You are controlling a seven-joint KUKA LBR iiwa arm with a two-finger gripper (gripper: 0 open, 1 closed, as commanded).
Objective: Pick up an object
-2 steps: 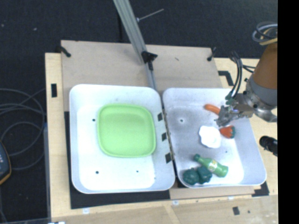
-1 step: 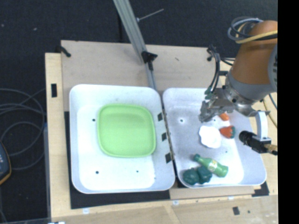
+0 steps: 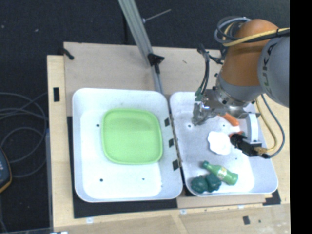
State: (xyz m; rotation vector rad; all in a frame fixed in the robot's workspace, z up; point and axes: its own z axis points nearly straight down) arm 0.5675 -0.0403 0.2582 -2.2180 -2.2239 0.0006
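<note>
In the right bin (image 3: pixel 187 147) lie a white crumpled object (image 3: pixel 219 143), a green bottle (image 3: pixel 221 173) near the front, and a dark green lumpy toy (image 3: pixel 205 183) beside it. An orange object (image 3: pixel 230 119) peeks out from under the arm at the bin's back right. My gripper (image 3: pixel 199 114) hangs over the back left part of the right bin, left of the white object. I see nothing between its fingers.
The left bin (image 3: pixel 87 145) holds a light green square plate (image 3: pixel 132 136). A grey metal pole (image 3: pixel 139 33) slants up from between the bins at the back. Black cable and a connector (image 3: pixel 246 145) hang by the arm's wrist.
</note>
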